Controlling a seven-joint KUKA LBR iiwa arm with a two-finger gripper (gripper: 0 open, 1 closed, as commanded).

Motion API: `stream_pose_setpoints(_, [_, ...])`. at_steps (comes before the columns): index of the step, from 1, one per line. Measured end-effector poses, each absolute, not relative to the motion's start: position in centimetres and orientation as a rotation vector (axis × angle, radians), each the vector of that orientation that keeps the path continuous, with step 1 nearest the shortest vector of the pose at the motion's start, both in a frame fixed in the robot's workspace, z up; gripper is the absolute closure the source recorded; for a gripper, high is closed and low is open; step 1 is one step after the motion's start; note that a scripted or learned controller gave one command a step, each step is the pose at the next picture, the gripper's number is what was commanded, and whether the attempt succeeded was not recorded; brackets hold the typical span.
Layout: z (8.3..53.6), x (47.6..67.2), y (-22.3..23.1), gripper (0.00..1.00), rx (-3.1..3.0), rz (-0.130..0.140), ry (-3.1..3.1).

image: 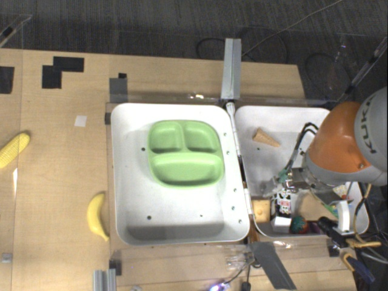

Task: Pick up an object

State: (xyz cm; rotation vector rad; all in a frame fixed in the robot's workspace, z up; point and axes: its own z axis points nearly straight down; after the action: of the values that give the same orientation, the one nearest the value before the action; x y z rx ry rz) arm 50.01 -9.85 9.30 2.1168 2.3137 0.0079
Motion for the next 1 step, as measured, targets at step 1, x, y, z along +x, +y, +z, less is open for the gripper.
stream_pose_setpoints(1, [9.99, 51.21, -12.4, 0.0, 2.194, 0.005, 2.244])
